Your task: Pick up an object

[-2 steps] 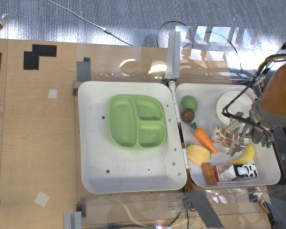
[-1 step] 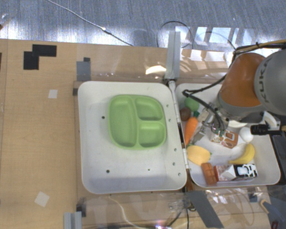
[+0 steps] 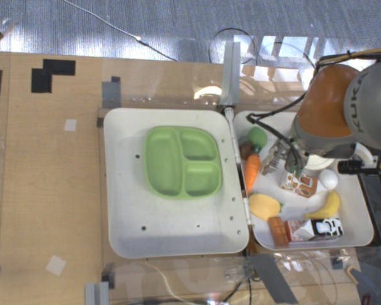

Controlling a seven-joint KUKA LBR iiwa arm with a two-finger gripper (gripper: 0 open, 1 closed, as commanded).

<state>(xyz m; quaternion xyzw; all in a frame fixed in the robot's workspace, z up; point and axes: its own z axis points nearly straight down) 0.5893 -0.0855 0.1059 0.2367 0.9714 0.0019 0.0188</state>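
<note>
Camera view, gripper (image 3: pixel 284 164) over crowded right bin (image 3: pixel 368 230), carrot (image 3: pixel 251 173) along its left wall

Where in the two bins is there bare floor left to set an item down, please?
The left bin has bare floor all round the green divided plate, widest along its near edge and left side. The right bin is crowded: carrot, lemon, banana, egg and packets lie close together under the gripper.
</note>
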